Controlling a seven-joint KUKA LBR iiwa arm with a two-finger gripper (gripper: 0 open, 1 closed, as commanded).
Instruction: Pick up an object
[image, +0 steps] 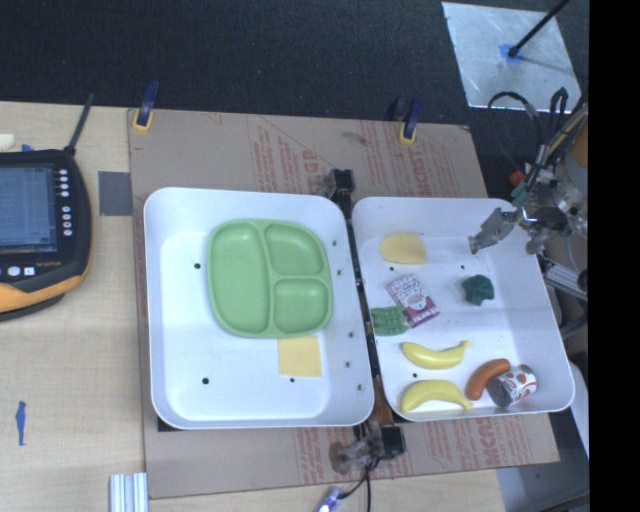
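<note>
- Overhead, two white bins sit side by side on the tabletop (60, 400): a left bin (170, 300) and a right bin (535, 300).
- Left bin: one green divided plate (268, 277) and one yellow square slice (299, 356) just below it.
- Right bin: one pale yellow piece (403, 248), one pink packet (411, 298), one green block (388, 320), one dark green lump (478, 289), two bananas (434, 353) (434, 397), one sausage (487, 378), one small can (517, 386).
- One gripper (490, 232) hangs over the right bin's upper right part, above the dark green lump; whether the jaws are open or closed, I cannot tell.
- One orange-edged control pendant (35, 228) lies at left.
</note>
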